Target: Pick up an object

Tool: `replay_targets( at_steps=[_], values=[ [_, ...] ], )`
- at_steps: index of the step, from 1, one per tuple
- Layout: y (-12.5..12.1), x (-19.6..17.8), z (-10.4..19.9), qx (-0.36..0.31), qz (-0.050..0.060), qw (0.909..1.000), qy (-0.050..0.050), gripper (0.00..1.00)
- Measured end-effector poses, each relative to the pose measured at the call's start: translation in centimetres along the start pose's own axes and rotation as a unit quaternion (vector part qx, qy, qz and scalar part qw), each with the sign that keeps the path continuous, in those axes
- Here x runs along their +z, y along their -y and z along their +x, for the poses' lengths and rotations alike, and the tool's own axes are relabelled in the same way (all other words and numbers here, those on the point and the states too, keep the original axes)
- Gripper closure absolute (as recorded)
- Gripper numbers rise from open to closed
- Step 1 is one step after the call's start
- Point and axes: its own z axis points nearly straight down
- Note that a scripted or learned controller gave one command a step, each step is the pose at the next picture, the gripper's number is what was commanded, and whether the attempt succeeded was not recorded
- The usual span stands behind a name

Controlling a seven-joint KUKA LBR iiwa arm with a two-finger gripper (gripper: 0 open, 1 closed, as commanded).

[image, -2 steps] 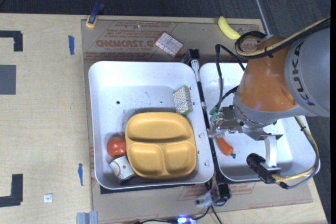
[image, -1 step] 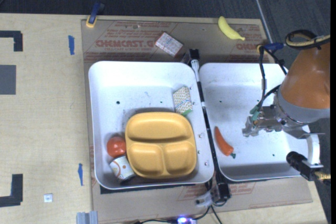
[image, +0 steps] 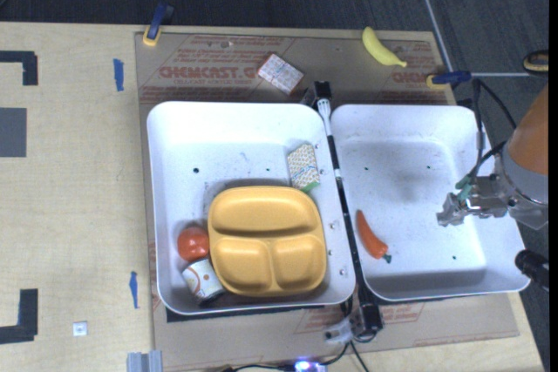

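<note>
Carrot [image: 371, 237]: lies flat in right bin [image: 410, 131], near its left wall; long axis runs upper-left to lower-right, green tip lower-right.
Gripper [image: 455, 209]: over right bin's right side, well apart from carrot; finger state cannot be told.
Left bin [image: 227, 126]: yellow tray [image: 266, 238], tomato [image: 192, 242].
Surface: cardboard on wooden bench [image: 70, 187]; dark floor beyond.

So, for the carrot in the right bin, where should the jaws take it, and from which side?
Probably at the middle of the carrot, coming straight down from above. It lies flat on the bin floor, long and thin, running from upper left to lower right, so the jaws should close across its narrow width. The bin wall stands close on its left, so leave room there.
</note>
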Motion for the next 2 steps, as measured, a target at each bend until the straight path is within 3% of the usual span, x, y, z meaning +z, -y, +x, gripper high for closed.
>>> replay_targets(
  at_steps=[1,2],
  values=[
    [-2.6,-0.3,9.3,-0.001,0.000,1.0000,-0.001,1.00],
    [-5.2,1.5,2.7,0.000,0.000,1.0000,0.000,1.00]
  ],
)
